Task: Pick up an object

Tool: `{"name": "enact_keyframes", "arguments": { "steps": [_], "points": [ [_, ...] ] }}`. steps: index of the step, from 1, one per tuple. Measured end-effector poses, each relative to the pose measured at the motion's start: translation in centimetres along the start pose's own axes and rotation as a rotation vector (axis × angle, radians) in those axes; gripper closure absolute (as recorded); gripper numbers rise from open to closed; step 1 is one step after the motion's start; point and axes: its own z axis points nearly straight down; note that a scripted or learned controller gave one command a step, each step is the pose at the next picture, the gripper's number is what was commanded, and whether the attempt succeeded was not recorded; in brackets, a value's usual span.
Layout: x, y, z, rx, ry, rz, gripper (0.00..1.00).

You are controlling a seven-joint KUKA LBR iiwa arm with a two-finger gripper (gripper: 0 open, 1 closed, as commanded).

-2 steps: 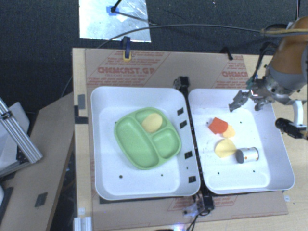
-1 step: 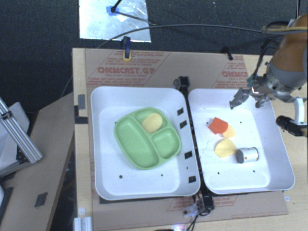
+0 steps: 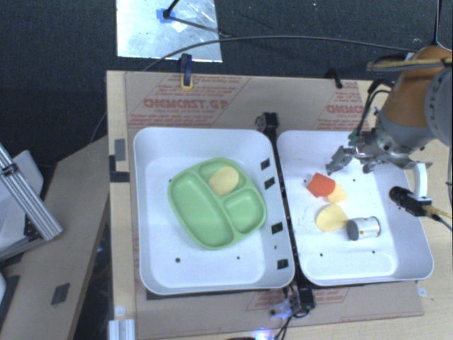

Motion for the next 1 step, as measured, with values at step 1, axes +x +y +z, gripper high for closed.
{"name": "enact_keyframes", "arguments": {
  "steps": [1],
  "points": [
    [0.04, 0.30, 4.67, -0.008, 0.001, 0.001, 0.00]
  ]
}}
